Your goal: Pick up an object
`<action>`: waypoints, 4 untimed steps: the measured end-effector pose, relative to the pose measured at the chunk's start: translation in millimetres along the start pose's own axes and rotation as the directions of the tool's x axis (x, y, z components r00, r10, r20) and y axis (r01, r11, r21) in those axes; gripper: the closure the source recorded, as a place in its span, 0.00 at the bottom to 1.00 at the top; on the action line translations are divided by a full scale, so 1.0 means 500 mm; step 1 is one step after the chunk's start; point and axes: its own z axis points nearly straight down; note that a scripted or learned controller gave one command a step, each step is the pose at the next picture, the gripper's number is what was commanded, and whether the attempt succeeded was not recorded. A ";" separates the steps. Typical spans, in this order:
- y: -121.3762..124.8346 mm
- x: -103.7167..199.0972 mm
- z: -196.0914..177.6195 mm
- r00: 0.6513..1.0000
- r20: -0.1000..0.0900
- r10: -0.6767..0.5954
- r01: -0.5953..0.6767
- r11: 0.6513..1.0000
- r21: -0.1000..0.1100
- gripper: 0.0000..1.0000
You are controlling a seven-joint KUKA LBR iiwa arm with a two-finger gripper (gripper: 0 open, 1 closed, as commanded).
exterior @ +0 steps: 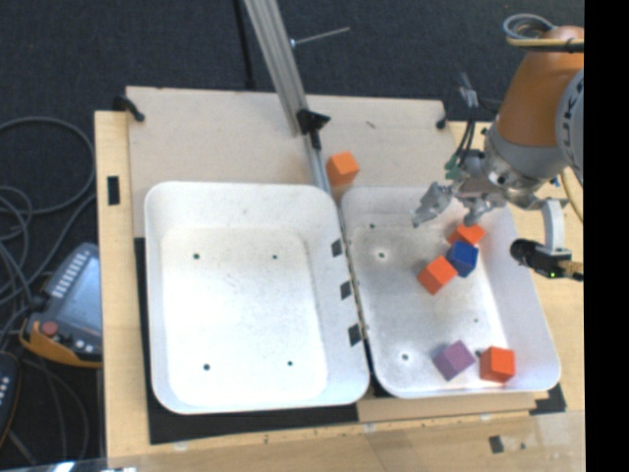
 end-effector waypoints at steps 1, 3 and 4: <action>-0.115 -0.060 0.206 1.000 -0.001 0.007 -0.007 1.000 0.009 0.00; -0.075 -0.026 0.242 1.000 0.001 0.006 -0.006 1.000 0.001 0.00; -0.137 0.067 0.242 1.000 -0.001 0.000 0.000 1.000 -0.001 0.00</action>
